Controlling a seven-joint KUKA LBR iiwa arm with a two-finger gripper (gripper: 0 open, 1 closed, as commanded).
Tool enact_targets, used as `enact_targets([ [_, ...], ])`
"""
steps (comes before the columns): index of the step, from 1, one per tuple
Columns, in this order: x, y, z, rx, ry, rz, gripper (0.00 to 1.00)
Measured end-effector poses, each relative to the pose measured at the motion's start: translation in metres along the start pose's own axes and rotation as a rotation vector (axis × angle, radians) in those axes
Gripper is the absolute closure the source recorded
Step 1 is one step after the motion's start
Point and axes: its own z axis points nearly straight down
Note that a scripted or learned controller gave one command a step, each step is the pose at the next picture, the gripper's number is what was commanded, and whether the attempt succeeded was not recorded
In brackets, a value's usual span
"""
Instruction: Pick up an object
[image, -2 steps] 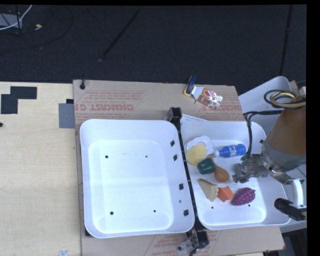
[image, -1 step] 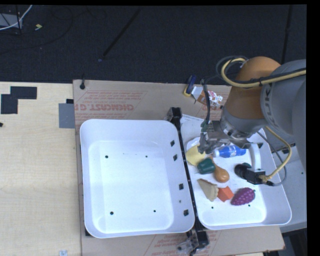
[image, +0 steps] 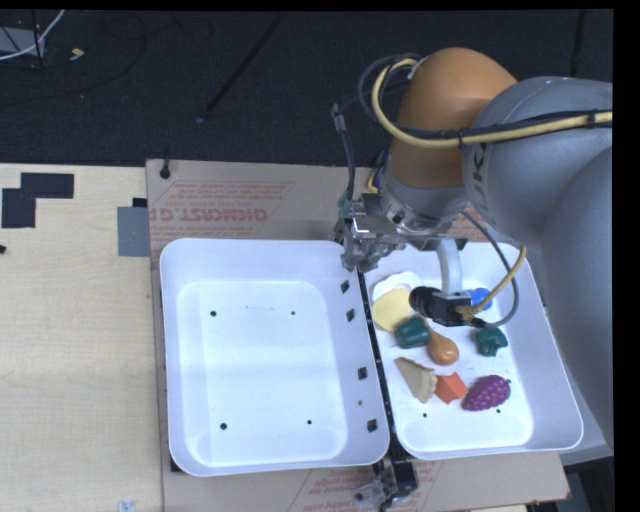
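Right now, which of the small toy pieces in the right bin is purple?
The bumpy purple grape-like bunch, lying at the near right of the pile beside the small orange-red block; the other pieces are yellow, teal, orange or tan.

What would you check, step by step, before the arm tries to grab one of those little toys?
1. Toys to pick lie in the right bin: ok; purple grape bunch, orange block and teal piece are there.
2. A toy stands apart from the others: ok; the grape bunch has bare floor on its right.
3. Gripper over a toy: not ok; it hangs at the bins' dividing rims, near the far end.
4. Gripper already holding something: cannot tell.
5. Cable clear of the toys: not ok; a black part hangs over the pile by the yellow piece.
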Motion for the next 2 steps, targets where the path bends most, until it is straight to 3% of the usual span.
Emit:
enact_targets([
  [1,0.032,0.010,-0.100,-0.004,-0.001,0.006,1.00],
  [2,0.068,-0.010,-0.136,0.006,-0.002,0.007,1.00],
])
